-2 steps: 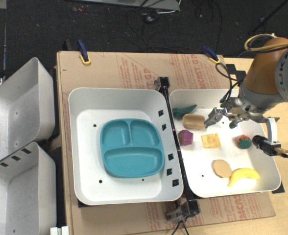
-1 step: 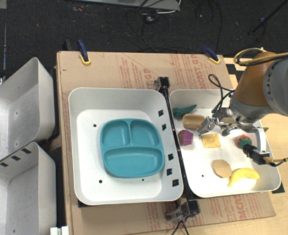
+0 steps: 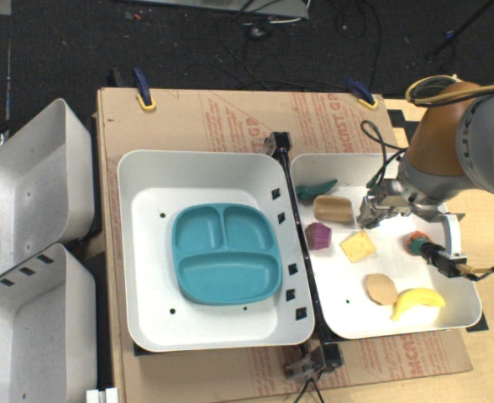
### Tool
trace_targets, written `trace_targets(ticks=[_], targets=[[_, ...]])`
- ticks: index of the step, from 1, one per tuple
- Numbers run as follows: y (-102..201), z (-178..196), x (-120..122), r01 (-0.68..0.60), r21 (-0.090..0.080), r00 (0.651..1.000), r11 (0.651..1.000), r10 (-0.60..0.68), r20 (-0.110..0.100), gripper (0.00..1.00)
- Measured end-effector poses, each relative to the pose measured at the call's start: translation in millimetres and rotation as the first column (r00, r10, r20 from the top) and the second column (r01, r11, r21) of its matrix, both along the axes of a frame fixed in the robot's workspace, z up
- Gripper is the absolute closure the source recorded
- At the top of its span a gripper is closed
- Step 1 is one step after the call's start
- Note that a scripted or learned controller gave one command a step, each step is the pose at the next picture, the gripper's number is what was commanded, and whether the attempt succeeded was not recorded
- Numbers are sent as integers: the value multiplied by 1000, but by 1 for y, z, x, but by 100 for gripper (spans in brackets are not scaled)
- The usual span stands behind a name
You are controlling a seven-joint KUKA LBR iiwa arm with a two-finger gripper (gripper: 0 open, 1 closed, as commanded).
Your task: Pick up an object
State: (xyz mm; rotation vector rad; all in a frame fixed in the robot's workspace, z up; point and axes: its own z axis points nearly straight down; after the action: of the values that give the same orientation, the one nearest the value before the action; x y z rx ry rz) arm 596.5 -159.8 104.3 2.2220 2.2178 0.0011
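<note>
Brown cardboard-covered bench (image 3: pixel 230 116) carries two shallow white plastic bins side by side. Left bin (image 3: pixel 138 225) holds a teal plastic divided plate (image 3: pixel 227 254) w/ three compartments, lying flat near the bin's centre. Right bin (image 3: pixel 470 309) holds the small objects.

Grey arm w/ orange band (image 3: pixel 453 145) comes in from the right edge, bulky upper body above the right bin's far-right corner, wrist angled down and to the left into the bin. Two-finger gripper (image 3: pixel 371 215) sits low over the bin floor at its upper-middle, tip just right of the tan block and just above the yellow wedge. Fingers too small and dark to read; can't tell if spread or closed, and nothing visibly between them. Black cable loops above the wrist; a black bracket part (image 3: pixel 445 261) hangs at the arm's lower right.

Objects in right bin, big to small approx:
- yellow banana (image 3: pixel 417 301), near front edge, right side
- tan rectangular block (image 3: pixel 333 209), upper left, just beside gripper tip
- tan oval potato-like piece (image 3: pixel 381 289), touching or just beside banana's left end
- yellow cheese-like wedge (image 3: pixel 358 246), centre
- dark green curved piece (image 3: pixel 316 190), far-left corner, just above the tan block
- purple chunk (image 3: pixel 318 236), against left wall
- small red-and-green item (image 3: pixel 418 243), right side, partly hidden by the arm's hardware
</note>
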Motion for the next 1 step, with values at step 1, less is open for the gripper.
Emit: trace_targets(ticks=[1], targets=[[9,57,-1,-5,0,1000,1000,5,4,100]])
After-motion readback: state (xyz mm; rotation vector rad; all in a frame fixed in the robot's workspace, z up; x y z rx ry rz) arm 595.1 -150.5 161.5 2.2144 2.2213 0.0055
